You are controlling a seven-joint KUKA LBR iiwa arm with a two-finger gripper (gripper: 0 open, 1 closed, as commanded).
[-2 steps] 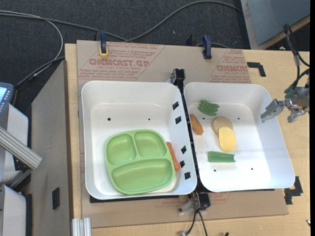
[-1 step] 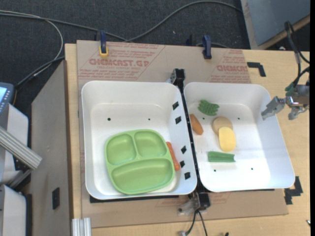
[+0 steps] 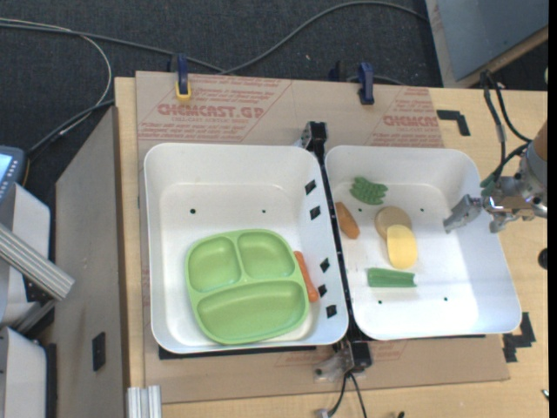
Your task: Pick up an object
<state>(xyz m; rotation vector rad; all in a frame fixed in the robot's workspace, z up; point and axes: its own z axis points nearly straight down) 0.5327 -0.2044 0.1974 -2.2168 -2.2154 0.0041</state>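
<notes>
Gripper (image 3: 474, 212) sits at the right edge of the right bin (image 3: 487, 307); I can't tell how its claw is set and nothing visible is in it, so I'd go for the yellow block (image 3: 402, 246) mid-bin, coming straight down and centred to avoid nudging the tan round piece (image 3: 391, 219) touching its top. Also in that bin: a green leafy toy (image 3: 369, 190), an orange sausage-shaped toy (image 3: 347, 220) and a green pod (image 3: 391, 278). Left bin (image 3: 165, 233) holds a green divided plate (image 3: 244, 286) with an orange stick (image 3: 305, 277) along its right rim.
</notes>
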